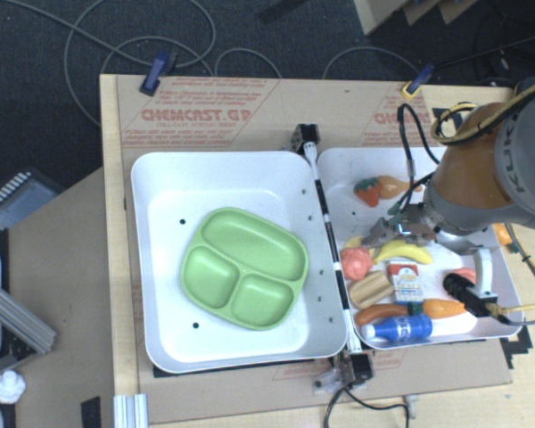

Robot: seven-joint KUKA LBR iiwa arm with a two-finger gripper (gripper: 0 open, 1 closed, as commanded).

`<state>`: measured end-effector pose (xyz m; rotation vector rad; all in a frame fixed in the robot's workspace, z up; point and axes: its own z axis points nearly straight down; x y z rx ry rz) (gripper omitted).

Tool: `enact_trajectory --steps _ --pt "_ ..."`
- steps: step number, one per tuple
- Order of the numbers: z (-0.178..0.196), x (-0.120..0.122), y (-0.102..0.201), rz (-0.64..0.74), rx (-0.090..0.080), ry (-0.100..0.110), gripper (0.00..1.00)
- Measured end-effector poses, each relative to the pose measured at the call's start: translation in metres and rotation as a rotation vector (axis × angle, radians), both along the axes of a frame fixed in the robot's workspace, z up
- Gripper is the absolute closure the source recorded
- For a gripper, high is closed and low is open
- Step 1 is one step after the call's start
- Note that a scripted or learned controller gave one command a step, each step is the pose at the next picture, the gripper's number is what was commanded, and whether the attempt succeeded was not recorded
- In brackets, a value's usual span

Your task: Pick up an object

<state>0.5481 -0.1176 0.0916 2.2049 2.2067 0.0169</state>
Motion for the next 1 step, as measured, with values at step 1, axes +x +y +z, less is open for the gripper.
enact_trajectory --steps 1 --pt "0.0097 0.0001 -0.0008 -0.001 -0.002 -0.001 1.00"
